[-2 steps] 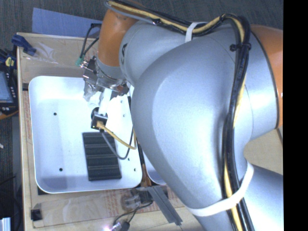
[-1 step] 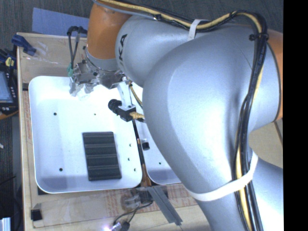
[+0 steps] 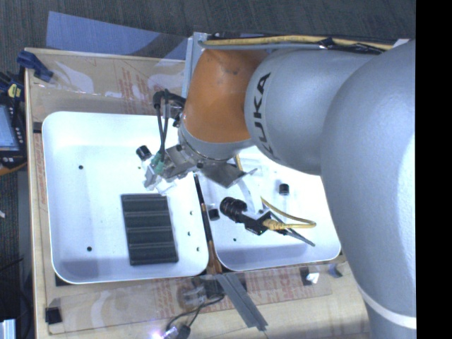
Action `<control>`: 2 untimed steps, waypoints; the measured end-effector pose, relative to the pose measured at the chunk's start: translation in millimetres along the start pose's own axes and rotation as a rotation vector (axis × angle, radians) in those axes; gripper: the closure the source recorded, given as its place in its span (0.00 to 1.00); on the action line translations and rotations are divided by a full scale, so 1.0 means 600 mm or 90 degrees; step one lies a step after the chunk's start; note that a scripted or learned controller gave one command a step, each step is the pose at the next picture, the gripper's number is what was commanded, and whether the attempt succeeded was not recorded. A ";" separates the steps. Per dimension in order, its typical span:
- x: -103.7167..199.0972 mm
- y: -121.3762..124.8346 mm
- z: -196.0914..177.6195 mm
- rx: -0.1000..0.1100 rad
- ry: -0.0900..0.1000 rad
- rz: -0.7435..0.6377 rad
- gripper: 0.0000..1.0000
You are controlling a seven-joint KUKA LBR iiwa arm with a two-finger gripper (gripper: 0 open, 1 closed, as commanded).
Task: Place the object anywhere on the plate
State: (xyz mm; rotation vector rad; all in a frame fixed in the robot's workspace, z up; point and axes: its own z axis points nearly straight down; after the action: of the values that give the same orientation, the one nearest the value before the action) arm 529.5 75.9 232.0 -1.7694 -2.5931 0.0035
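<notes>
Camera view gives me the left bin (image 3: 56, 189) with a black ribbed slab (image 3: 149, 228) lying flat toward its front right, and the right bin (image 3: 311, 249) with a small black piece (image 3: 284, 188) on its floor. My grey and orange arm (image 3: 296, 90) leans across both bins and hides much of the right one. The gripper (image 3: 157, 169) sits just beyond the slab's far edge, and I cannot tell whether it is open or closed.
</notes>
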 end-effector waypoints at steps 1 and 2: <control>0.088 0.105 0.098 0.001 -0.001 0.081 1.00; 0.141 0.121 -0.016 -0.002 -0.001 -0.219 1.00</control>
State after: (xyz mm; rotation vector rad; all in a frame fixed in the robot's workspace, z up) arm 566.3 181.3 241.3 -1.3015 -2.8596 0.0010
